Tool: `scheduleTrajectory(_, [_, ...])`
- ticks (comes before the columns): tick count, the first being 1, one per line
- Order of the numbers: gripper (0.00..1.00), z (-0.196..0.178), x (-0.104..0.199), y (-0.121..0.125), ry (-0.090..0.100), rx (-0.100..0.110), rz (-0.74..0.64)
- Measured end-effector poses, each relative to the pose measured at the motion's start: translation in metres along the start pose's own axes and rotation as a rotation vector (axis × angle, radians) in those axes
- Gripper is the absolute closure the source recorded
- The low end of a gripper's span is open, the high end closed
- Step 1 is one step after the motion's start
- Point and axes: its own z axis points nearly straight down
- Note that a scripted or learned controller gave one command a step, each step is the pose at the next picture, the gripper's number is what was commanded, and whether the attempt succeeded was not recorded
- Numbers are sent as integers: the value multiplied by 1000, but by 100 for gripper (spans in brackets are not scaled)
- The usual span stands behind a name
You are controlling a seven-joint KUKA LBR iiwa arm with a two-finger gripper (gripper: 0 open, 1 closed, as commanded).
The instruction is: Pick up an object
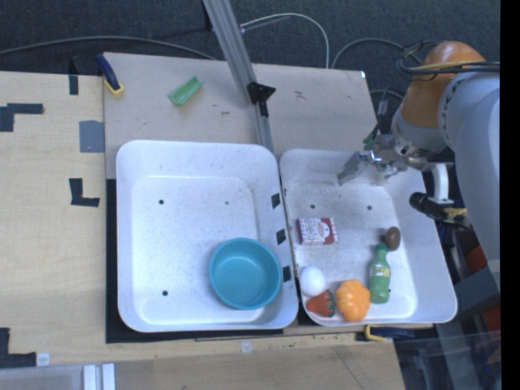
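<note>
My pincer (pixel 351 172) is positioned over the far edge of the right bin (pixel 431 279), near its upper rim. Its fingers point toward the bin's left side. I cannot tell whether they are spread or pressed together. Nothing is visible between them.

My arm (pixel 467 112) enters from the right, with the orange band above the wrist.

Contents of the right bin:
- A small red-and-white packet (pixel 316 231) lies flat near the bin's middle, toward its left wall.
- A small brown object (pixel 392 237) lies nearer the right side.
- A green bottle (pixel 379 275) lies just below the brown object.
- An orange pumpkin-shaped object (pixel 353 300) rests at the near edge, just beside the bottle's base.
- A red object (pixel 321 303) lies just left of the orange one.
- A white egg-shaped object (pixel 312 280) sits above the red one, close to the left wall.

All of these items are well apart from my pincer.

The left bin (pixel 162 185) holds a blue bowl (pixel 244 273), upright, in its near right corner.

On the counter (pixel 146 112) beyond the bins lies a green object (pixel 185 92).
</note>
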Motion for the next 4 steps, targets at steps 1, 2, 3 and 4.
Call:
scheduleTrajectory(1, [100, -13, 0, 1, -1, -3, -1])
scheduleTrajectory(2, [100, -58, -3, -3, -1, -11, 2])
scheduleTrajectory(3, [100, -101, 0, 2, 0, -11, 1])
scheduleTrajectory(4, [100, -126, 0, 2, 0, -7, 2])
